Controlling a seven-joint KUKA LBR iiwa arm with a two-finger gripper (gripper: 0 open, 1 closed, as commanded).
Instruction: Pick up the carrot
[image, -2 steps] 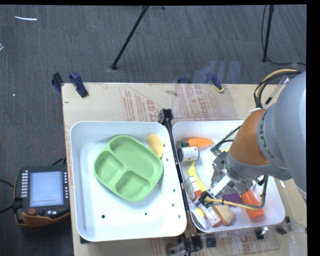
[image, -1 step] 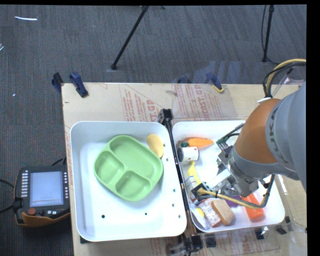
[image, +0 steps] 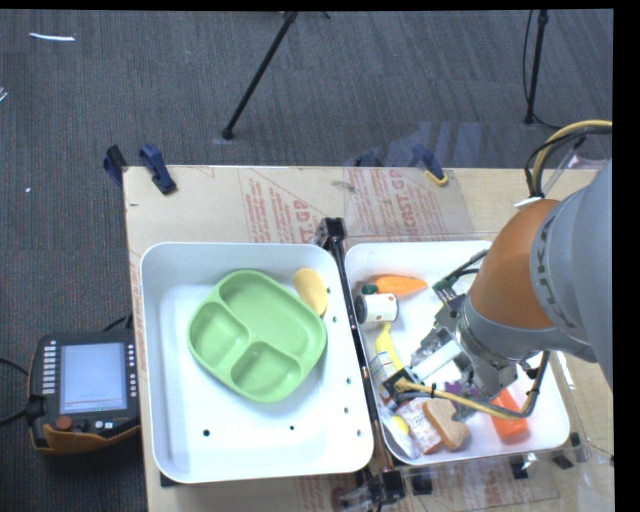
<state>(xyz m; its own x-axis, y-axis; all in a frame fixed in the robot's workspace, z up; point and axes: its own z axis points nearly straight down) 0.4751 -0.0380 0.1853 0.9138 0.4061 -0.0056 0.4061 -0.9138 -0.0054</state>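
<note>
Not yet picked: carrot (image: 397, 285) lying at far end of right bin (image: 470, 250), untouched, gripper (image: 425, 365) low over clutter nearer front, well short, grip state impossible to tell, approach and grasp left.

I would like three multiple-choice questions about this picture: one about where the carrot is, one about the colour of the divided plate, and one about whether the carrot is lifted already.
1. Where does the carrot lie?
A. In the right bin, near its far edge
B. On the plate
C. On the floor

2. What colour is the divided plate in the left bin?
A. Red
B. Green
C. Blue

3. What is the carrot's state?
A. Lying in its bin, apart from the arm
B. Raised above the bins
C. Resting in the left bin

Answers: 1 A, it lies by the right bin's far wall. 2 B, the plate is light green. 3 A, it rests flat with bare bin floor between it and the arm.
</note>
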